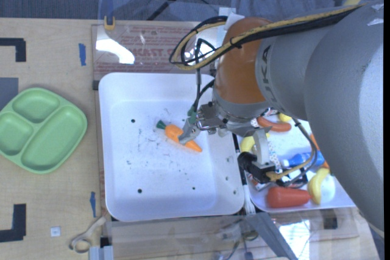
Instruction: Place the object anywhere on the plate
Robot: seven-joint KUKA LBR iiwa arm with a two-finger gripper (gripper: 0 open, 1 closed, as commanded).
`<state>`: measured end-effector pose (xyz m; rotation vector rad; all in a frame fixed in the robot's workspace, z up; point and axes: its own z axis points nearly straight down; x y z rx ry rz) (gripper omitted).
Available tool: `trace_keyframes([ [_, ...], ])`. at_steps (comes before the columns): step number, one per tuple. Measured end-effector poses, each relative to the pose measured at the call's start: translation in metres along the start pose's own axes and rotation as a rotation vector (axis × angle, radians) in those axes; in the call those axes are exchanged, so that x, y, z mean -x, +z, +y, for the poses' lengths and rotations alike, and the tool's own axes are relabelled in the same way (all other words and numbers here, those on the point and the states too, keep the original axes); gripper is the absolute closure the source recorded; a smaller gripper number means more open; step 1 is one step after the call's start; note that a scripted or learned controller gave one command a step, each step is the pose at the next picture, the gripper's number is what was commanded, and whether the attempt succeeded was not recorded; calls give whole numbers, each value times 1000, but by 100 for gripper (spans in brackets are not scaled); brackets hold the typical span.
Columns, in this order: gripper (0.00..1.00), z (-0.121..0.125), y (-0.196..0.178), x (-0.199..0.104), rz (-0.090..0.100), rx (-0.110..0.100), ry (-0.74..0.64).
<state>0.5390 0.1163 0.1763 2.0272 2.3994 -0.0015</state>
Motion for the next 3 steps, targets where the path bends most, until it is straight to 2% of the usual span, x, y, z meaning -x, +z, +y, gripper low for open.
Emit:
trace_keyframes([
  [1,0,95,46,13,0,-1,59],
  [2,0,119,5,-30,0,1,-9],
  [3,0,110,84,-81,1,-1,185],
])
